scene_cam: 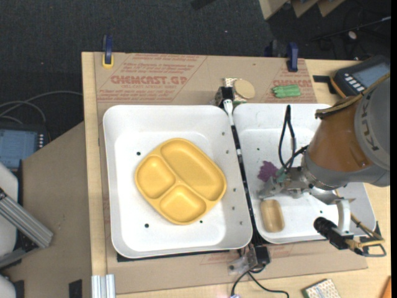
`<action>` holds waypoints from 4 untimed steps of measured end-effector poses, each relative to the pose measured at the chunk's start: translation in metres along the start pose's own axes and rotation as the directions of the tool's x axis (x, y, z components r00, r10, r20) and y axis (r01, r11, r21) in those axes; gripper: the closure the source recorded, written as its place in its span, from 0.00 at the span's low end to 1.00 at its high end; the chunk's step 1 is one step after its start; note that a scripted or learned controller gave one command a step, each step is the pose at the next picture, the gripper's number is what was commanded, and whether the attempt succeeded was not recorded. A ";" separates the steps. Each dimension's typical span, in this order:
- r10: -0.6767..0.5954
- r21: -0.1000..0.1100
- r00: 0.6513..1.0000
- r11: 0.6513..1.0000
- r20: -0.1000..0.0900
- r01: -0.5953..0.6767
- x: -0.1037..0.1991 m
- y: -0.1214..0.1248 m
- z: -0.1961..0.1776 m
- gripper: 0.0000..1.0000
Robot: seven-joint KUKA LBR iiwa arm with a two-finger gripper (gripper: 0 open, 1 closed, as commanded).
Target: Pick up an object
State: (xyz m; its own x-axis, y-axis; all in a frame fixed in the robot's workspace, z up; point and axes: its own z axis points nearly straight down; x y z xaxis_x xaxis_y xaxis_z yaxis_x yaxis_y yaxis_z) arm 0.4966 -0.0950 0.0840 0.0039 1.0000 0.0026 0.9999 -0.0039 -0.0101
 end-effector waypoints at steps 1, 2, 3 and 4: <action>0.000 -0.014 1.000 1.000 0.005 0.000 -0.001 0.006 -0.011 1.00; -0.001 -0.013 1.000 1.000 0.005 0.001 -0.001 0.006 -0.011 0.00; -0.006 -0.014 1.000 1.000 0.004 0.006 0.004 0.054 -0.001 0.00; -0.003 -0.014 1.000 1.000 0.005 0.003 0.003 0.053 -0.011 1.00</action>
